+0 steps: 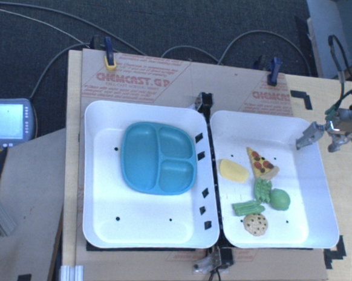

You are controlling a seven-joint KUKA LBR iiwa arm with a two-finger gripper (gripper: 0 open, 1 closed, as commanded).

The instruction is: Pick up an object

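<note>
Camera view, gripper (322, 137) at the right bin's (316, 202) upper right rim, fingers spread with nothing between, arm cut off by the frame edge, pizza slice (261, 163) inside that bin, tip pointing up-left, long axis diagonal.

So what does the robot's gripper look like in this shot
The gripper is bare grey metal: a blocky silver head with small teal-green fittings and one grey angular piece jutting out over the right bin. A thin dark cable loops above it.
</note>
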